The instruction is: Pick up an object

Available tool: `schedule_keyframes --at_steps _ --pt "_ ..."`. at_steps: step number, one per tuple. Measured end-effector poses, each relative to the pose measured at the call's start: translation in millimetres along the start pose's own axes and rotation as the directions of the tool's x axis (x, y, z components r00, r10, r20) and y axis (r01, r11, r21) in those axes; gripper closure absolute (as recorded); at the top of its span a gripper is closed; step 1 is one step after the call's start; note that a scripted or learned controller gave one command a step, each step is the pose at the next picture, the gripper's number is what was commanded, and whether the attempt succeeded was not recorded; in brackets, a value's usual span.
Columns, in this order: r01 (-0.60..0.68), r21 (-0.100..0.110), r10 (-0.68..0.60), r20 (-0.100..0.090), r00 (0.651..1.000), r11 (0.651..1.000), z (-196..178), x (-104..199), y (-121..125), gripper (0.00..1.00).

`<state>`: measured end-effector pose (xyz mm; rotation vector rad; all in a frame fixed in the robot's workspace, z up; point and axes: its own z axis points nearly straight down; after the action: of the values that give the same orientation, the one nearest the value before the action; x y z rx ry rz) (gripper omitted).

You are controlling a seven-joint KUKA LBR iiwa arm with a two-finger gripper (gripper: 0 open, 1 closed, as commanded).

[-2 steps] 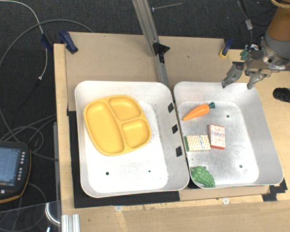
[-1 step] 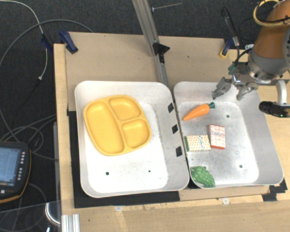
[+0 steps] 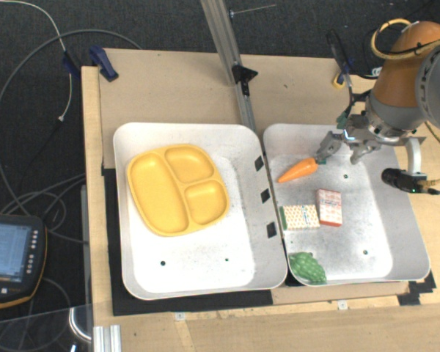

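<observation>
The gripper [image 3: 342, 146] hangs over the upper part of the right bin [image 3: 396, 262], fingers spread apart w/ nothing between them. One finger's tip sits just beside the leafy end of the carrot [image 3: 298, 170]; can't tell if it actually touches.

Taking the carrot as the landmark: it lies tilted on the bin floor, orange tip pointing toward the divider btw the two bins, green end up toward the gripper. Below it and a bit to the right is a small red-and-white box [image 3: 330, 207], w/ a pale patterned box [image 3: 301, 216] just beside that on its left (the two look close, maybe touching). Further below the carrot, at the bin's near edge, sits a green lumpy item [image 3: 307, 268], too small to identify.

Well to the left of the carrot, across the divider, the left bin [image 3: 205, 270] holds a yellow three-compartment tray [image 3: 177, 189].
</observation>
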<state>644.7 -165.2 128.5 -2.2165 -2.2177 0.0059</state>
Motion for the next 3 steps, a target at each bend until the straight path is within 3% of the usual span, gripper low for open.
schedule_keyframes --at_steps 1,2,3 --pt "0.001 -0.009 -0.001 0.001 1.000 1.000 -15 0 2 1.00" --pt "0.002 -0.015 -0.002 0.003 1.000 1.000 -68 7 12 1.00" --pt "0.001 -0.012 -0.001 0.003 1.000 1.000 -91 7 13 1.00"
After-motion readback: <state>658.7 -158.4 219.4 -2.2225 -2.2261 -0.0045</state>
